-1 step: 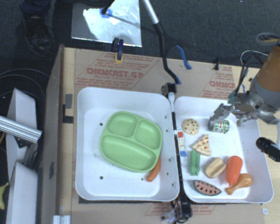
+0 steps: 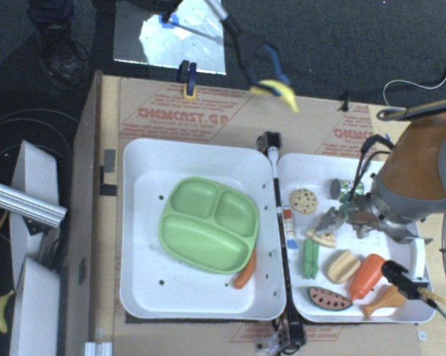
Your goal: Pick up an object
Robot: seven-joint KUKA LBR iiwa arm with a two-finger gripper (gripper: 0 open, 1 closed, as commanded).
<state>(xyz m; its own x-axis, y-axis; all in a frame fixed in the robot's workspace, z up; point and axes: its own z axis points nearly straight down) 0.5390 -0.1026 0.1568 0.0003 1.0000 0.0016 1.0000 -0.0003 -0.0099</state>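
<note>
Nearest: watermelon slice (image 2: 329, 298) at right bin (image 2: 419, 320) front edge. Above it, hand (image 2: 334, 218) hovering beside pale banana piece (image 2: 322, 237); finger spread impossible to tell. Best lowered straight, centred, clear of green pickle (image 2: 309, 258).

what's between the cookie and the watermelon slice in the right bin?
In the camera view, a green pickle lies upright between the cookie above and the watermelon slice below; a pale scrap sits at its top right.
</note>
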